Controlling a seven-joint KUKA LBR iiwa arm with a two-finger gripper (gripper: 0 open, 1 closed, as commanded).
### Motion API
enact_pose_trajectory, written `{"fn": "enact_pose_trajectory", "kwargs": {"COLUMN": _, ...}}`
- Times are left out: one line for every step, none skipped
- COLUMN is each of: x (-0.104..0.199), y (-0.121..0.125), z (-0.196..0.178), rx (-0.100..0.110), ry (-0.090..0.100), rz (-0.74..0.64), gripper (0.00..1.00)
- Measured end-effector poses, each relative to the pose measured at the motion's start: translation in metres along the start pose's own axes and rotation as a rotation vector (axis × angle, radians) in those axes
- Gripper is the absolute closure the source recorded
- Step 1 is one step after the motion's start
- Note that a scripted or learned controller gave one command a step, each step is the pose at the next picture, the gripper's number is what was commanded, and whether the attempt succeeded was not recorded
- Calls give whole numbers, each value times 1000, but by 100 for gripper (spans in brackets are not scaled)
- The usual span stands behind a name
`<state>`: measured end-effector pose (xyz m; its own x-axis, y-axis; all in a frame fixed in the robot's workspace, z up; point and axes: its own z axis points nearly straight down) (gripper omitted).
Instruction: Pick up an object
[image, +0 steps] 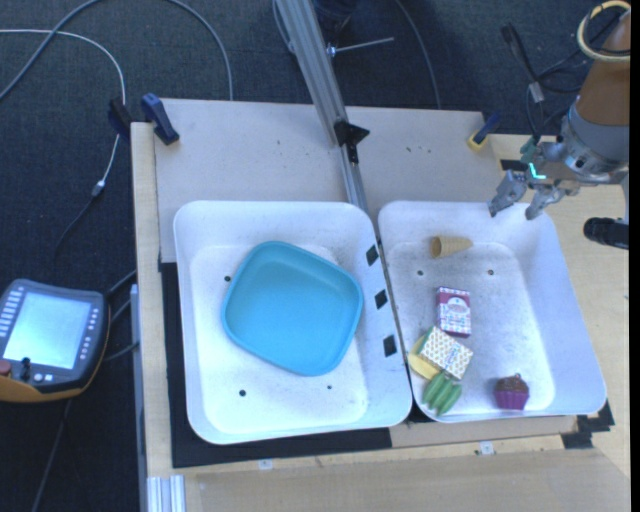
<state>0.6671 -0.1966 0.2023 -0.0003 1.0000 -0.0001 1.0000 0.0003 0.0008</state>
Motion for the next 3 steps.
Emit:
{"fn": "enact_pose_trajectory", "kwargs": {"x": 0, "y": 0, "z": 0, "rx": 0, "ry": 0, "rz": 0, "gripper": 0}}
{"fn": "enact_pose_trajectory", "kwargs": {"x": 0, "y": 5, "z": 61, "rx": 5, "ry": 1, "rz": 0, "gripper": 0}}
{"fn": "enact_pose_trajectory", "kwargs": {"x": 0, "y": 6, "z": 106, "rx": -1, "ry": 0, "rz": 0, "gripper": 0}}
